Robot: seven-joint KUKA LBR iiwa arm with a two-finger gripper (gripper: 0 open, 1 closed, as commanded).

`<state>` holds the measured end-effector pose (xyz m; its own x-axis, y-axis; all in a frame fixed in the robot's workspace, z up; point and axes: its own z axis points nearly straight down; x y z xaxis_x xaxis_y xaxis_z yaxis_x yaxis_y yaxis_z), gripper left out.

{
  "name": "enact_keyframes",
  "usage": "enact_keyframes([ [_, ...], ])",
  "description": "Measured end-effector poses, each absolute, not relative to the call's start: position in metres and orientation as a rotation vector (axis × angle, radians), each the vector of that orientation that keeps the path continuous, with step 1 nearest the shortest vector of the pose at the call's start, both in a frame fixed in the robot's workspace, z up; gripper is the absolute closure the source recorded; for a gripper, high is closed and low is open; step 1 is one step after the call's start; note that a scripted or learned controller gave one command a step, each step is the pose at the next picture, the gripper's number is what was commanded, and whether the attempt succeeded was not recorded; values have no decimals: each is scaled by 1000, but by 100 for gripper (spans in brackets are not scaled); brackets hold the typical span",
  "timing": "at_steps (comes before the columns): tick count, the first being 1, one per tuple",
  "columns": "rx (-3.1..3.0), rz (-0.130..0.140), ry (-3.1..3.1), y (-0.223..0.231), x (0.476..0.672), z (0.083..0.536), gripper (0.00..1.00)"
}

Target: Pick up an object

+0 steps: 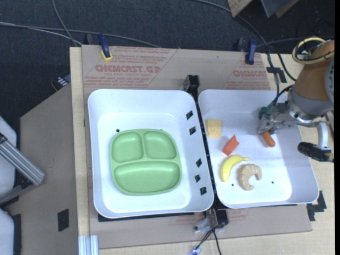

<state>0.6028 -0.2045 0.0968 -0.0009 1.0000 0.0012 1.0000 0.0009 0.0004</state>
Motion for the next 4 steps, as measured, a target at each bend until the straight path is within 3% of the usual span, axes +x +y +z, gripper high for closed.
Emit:
enact_keyframes([
  [1,-2226,-4,-2224,-206,596,158,100],
  [3,-2226,-6,-2229,-215,607,267,100],
  [4,-2215,0,-2224,-163,594,273,100],
])
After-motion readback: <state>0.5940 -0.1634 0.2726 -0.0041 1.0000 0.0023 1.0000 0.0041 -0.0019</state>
